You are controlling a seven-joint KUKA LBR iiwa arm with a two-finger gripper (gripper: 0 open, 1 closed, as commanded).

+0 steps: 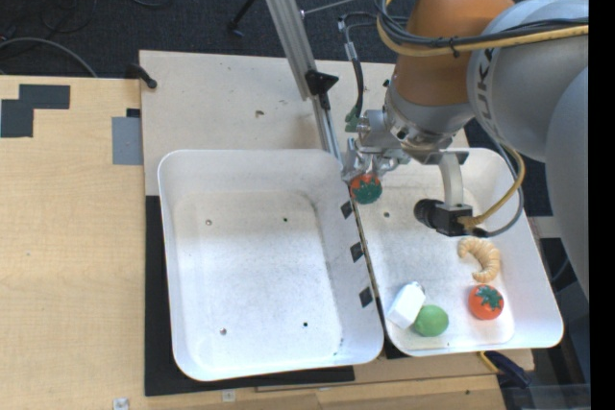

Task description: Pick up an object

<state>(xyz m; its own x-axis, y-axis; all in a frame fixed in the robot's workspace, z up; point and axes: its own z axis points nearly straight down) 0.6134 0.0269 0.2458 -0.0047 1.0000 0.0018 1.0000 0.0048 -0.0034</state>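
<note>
My gripper hangs over the divider between the two bins, near the back of the right bin. A small round teal-green object with a red patch sits right at the fingertips, and the fingers look shut on it. It seems lifted slightly above the bin rim. In the right bin lie a tan curved pastry-like piece, a red tomato-like toy, a green ball and a white block touching the ball.
The left bin is beside the gripper. A slanted aluminium bar rises just left of the wrist. A black fitting on a yellow cable hangs over the right bin.
</note>
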